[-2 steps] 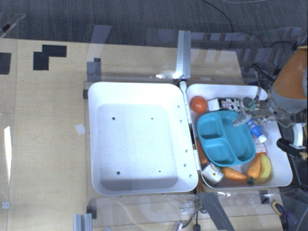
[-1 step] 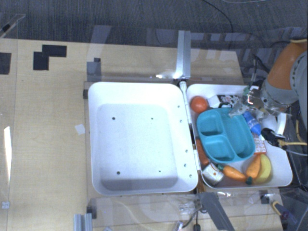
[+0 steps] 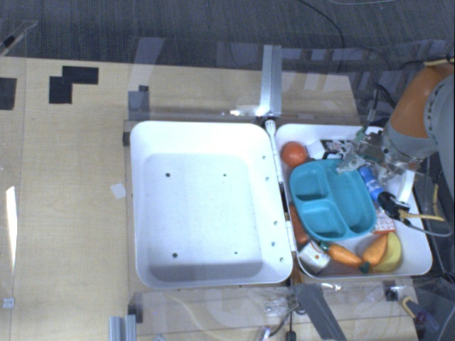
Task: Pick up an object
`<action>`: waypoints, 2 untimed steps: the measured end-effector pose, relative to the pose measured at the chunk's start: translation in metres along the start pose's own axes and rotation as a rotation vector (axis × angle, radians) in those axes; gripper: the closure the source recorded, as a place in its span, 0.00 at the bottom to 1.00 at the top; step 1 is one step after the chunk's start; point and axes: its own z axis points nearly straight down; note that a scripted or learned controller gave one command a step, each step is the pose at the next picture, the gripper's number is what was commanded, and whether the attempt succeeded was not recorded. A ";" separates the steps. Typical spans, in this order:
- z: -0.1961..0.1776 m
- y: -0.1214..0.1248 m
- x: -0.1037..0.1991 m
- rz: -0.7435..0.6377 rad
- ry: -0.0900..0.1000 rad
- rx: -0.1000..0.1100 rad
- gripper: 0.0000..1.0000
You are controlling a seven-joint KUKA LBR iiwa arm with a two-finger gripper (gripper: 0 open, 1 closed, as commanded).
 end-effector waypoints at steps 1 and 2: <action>-0.012 0.002 -0.004 -0.004 -0.009 -0.005 1.00; -0.117 -0.032 0.041 0.129 -0.014 -0.019 1.00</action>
